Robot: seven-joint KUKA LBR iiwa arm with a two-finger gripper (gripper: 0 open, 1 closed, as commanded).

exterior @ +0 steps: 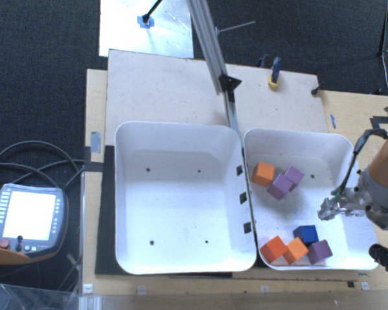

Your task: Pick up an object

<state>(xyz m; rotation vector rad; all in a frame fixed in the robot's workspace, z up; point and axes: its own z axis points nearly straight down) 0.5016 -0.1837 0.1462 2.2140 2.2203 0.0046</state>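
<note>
A pale wooden surface point(184, 86) fills the middle of the frame, with dark carpet point(37, 46) around it on the left and along the top. At the lower left of the frame a teach pendant point(23, 225) with a bright screen lies on the floor side, a black cable point(35, 150) looping above it. A slanted metal pole point(209, 45) comes down from the top centre and ends near the middle of the frame. Near the upper right of the surface stands a yellow and blue clamp point(274, 76). At the upper left, a shiny sheet point(146, 22) carries a small blue mark point(146, 21).
</note>
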